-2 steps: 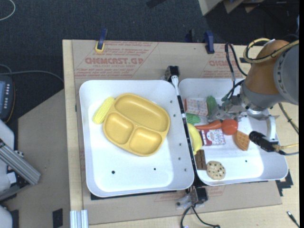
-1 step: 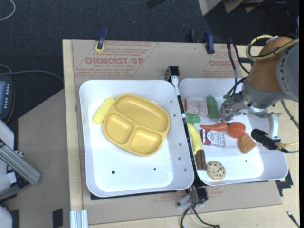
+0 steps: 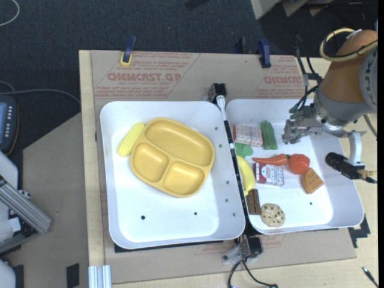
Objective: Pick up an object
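None lifted: tomato, carrot, cookie lie in right bin.
Gripper: above the bin, fingers' state untellable.
Left: grasp, lift.

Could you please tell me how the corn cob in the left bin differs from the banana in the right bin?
The pale yellow toy corn cob lies beside the yellow divided plate; the bright yellow toy banana lies along its bin's left wall. The corn cob is straight and bumpy, the banana curved and smooth. The corn cob is the left bin's one food item, while the banana has many neighbours. Both are yellow and elongated.
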`<state>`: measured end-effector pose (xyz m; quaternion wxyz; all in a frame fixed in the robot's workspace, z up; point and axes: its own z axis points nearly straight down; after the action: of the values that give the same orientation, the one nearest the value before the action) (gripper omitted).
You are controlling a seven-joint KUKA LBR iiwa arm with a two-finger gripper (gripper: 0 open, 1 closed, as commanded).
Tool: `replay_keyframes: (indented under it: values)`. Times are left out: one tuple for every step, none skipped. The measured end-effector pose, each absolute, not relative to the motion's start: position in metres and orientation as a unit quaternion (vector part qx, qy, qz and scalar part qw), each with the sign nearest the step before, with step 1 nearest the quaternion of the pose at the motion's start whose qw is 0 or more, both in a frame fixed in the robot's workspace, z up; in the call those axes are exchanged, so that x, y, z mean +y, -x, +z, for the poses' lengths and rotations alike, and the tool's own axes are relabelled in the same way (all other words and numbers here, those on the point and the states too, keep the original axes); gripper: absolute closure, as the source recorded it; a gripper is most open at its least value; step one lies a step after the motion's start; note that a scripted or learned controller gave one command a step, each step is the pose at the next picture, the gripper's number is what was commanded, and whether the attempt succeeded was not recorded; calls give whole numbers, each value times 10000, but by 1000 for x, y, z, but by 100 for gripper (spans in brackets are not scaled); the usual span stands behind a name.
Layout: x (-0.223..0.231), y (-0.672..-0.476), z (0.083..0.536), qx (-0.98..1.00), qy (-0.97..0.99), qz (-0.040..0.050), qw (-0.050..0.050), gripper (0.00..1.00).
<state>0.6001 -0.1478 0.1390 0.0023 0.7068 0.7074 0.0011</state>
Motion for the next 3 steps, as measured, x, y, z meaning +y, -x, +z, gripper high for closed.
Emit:
replay_keyframes:
  values:
    - [-154, -608, 187, 7072, -7070, 16, 34, 100]
    - [-154, -609, 228, 7074, -7068, 17, 32, 100]
    - [-96, -614, 227, 7089, -7053, 3, -7, 100]
